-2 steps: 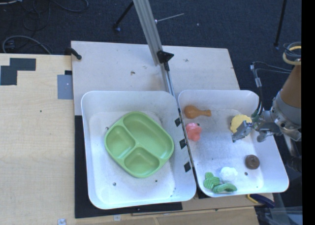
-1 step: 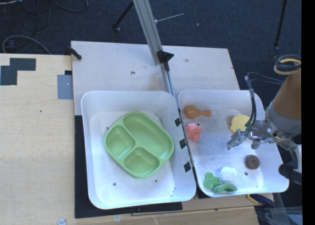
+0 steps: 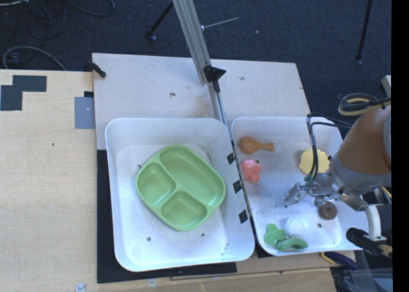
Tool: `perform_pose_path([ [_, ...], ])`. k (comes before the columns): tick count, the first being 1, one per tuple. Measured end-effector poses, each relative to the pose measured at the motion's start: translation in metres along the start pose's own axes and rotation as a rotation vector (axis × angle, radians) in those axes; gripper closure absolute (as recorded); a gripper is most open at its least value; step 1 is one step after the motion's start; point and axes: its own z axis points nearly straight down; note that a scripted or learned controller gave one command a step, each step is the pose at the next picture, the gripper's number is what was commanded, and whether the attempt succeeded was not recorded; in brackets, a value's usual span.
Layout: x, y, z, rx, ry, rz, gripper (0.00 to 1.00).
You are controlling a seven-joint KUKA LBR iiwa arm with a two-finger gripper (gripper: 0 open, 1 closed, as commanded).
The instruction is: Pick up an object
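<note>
The right bin (image 3: 255, 227) holds an orange pear-shaped toy (image 3: 254, 146), a pink toy (image 3: 251, 170), a yellow object (image 3: 311, 160), a green ridged piece (image 3: 284, 238), a clear roundish item (image 3: 298, 225) and a small brown round thing (image 3: 328, 210). My gripper (image 3: 300, 193) reaches in from the right and hangs low over the bin's middle, between the yellow object and the clear item. Nothing shows between its metal fingers (image 3: 291, 197). The orange-banded arm (image 3: 364, 150) covers the bin's right side.
The left bin (image 3: 121, 220) holds a green sectioned plate (image 3: 180, 186). A slanted metal rail (image 3: 195, 35) runs from the top down to the divider between the bins. Black clips sit along that divider. Cables lie on the dark floor around the bench.
</note>
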Motion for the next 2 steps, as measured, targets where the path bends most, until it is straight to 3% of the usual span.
perform_pose_path([
  [1, -0.002, 0.001, -0.013, -0.005, -0.002, 0.005, 1.00],
  [2, 0.002, 0.010, -0.061, -0.012, -0.004, -0.002, 1.00],
])
